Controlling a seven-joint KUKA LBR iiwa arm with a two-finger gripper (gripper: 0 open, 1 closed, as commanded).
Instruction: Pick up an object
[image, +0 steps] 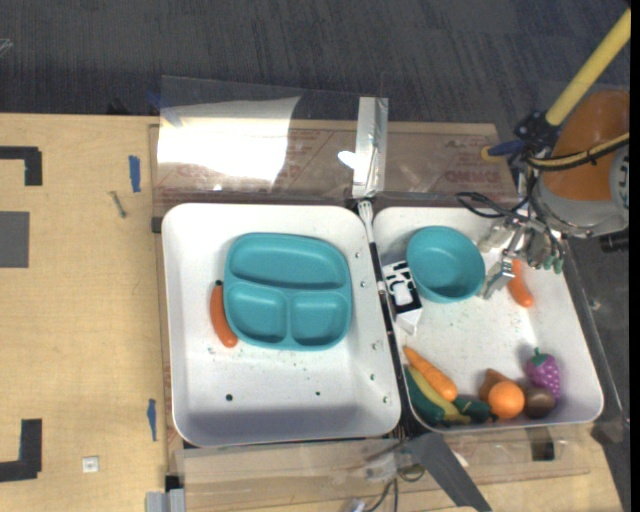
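Bench (70, 300) of pale wood, two white bins side by side on it.

Left bin (190, 380): teal divided tray (288, 290) lies flat, upper middle. An orange sausage-shaped piece (222, 316) lies touching the tray's left edge, running lengthwise along it.

Right bin (480, 330): teal bowl (444, 262) upright in the upper left corner. Black-and-white tag (400, 287) just left of the bowl, against the divider between the bins. Along the near wall, a heap of toy food: carrot (430, 373) lying at a slant, a green piece (428, 402) under it, an orange (507, 399), a brown piece (540, 402) just right of the orange, purple grapes (543, 372) above that by the right wall.

Arm comes in from the upper right, orange band visible above the wrist. Pincer (508, 262) hangs low over the right bin's upper right part, just right of the bowl. A small orange carrot-like piece (520, 290) sits right at the pincer tips, tilted. Metal fingers blur together with cables here; cannot tell how far the pincer is open, nor whether the piece is between the tips or merely lying beside them on the bin floor.
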